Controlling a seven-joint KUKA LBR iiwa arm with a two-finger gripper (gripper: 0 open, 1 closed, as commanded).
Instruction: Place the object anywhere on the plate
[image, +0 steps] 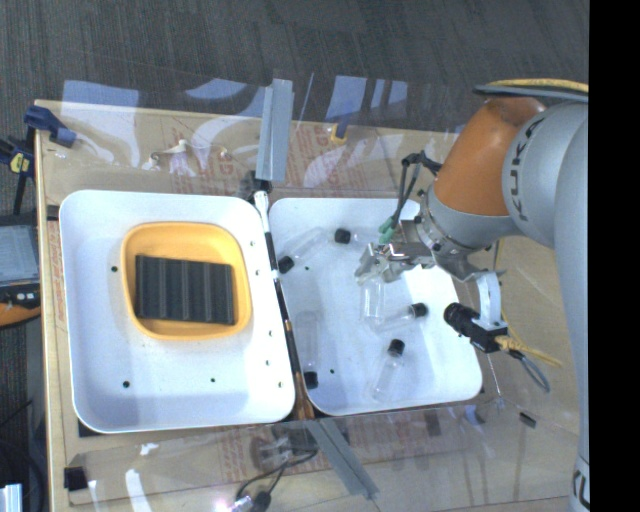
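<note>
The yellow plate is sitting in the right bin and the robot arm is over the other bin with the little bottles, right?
Not quite. The camera view shows the yellow plate in the left bin, not the right one. The rest holds: the robot arm is over the other bin, where the little bottles lie.

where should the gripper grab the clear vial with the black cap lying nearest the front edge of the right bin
Probably across the clear body of the vial, coming straight down. It lies flat and slanted, black cap toward the upper right, so fingers should straddle its narrow width. Bare floor of the right bin flanks it.
</note>
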